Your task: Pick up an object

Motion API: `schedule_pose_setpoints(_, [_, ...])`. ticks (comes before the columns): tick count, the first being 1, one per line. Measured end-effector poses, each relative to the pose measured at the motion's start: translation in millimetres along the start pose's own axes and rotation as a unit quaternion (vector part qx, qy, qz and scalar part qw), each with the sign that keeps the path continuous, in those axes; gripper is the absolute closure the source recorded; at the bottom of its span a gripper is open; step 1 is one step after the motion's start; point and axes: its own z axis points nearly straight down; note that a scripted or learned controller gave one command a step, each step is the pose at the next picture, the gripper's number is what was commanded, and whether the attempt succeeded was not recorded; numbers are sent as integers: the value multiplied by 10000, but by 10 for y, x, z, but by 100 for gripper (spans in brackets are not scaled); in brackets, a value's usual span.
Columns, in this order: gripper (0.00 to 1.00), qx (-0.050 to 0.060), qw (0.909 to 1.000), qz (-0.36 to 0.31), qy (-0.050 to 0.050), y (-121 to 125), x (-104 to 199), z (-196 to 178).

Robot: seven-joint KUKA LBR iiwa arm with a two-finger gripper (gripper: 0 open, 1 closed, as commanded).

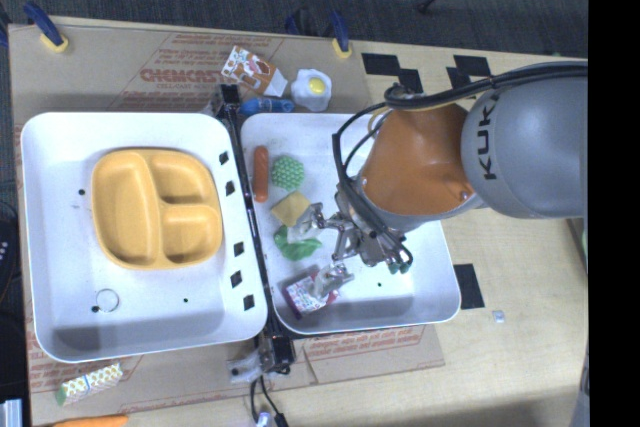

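Observation:
The right bin [425, 290] holds several small items: a red-orange sausage [261, 173], a green bumpy ball [288, 172], a yellowish block [292, 208], a green leafy piece [297, 244] and a pink-and-white packet [312, 292]. My gripper [329, 245] hangs low over the middle of this bin, its fingers spread apart. One fingertip [317, 216] is beside the yellowish block, the other is just above the packet. The green leafy piece lies just left of the gap between them, with nothing gripped. The orange wrist band and grey arm cover the bin's right part.
The left bin [45, 245] holds a yellow divided tray [157, 207] and a small clear ring [107, 299]. Behind the bins lie a snack packet [245, 67], a white-and-yellow item [312, 87] and a blue item [265, 105]. A wrapped sweet [90, 381] lies at the front left.

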Motion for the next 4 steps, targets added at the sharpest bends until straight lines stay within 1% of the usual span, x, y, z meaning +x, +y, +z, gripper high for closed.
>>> schedule_pose_setpoints(1, [0,26,9963,853,-58,95,184,136])
schedule_pose_setpoints(2, [0,11,9986,522,-55,74,225,140])
schedule_pose_setpoints(3, [0,14,9923,1236,-21,181,271,147])
schedule_pose_setpoints(4, [0,5,10000,42,-29,213,290,147])
